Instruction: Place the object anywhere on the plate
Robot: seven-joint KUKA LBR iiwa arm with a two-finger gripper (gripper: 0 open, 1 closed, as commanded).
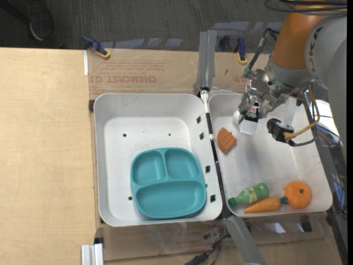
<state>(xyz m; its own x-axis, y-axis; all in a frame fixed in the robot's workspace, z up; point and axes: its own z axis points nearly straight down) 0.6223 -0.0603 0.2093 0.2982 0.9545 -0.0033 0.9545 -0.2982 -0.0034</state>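
The arm (309, 32) runs off the right edge and the top of the frame, so its base cannot be seen. The hand (249, 115) hangs over the upper part of the right bin (309, 153); its fingers are too small and cluttered (cables and brackets crowd them) to tell how they stand. It hides part of that bin's far wall. The carrot (263, 205) covers the base of the green bottle (249, 194). The cardboard (132, 73) lettering is too blurred to read surely. The desk (44, 148) is cut by the left edge.
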